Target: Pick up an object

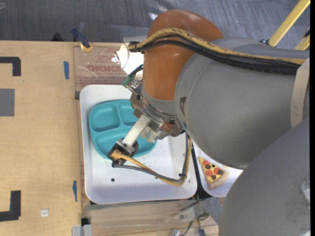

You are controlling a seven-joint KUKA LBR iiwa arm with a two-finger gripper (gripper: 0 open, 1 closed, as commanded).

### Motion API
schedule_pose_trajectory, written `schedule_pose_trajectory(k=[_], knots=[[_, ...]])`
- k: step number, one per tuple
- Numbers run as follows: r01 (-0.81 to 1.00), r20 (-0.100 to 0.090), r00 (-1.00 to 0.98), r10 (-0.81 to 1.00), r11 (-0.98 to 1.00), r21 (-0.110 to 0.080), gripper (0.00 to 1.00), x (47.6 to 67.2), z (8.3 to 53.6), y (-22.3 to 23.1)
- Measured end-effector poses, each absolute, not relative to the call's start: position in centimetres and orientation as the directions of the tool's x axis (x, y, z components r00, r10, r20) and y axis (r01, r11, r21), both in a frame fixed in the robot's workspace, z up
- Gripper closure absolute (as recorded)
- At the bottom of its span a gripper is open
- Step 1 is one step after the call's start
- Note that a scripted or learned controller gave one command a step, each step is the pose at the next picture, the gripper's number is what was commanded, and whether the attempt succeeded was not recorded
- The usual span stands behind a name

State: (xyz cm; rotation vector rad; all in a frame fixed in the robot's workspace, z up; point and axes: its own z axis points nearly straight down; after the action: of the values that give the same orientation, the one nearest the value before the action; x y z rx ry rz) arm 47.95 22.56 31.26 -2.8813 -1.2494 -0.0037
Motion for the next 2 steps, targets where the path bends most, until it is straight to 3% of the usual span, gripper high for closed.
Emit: schedule_pose_trajectory(k=[1,2], knots=[[0.435,-0.006,0.9,0.435,-0.9,0.0,1.0,47.8,21.7,22.4],[0.199,-0.006,0.98,0.199,-0.98,0.002,1.0,47.7,11.3,22.4]])
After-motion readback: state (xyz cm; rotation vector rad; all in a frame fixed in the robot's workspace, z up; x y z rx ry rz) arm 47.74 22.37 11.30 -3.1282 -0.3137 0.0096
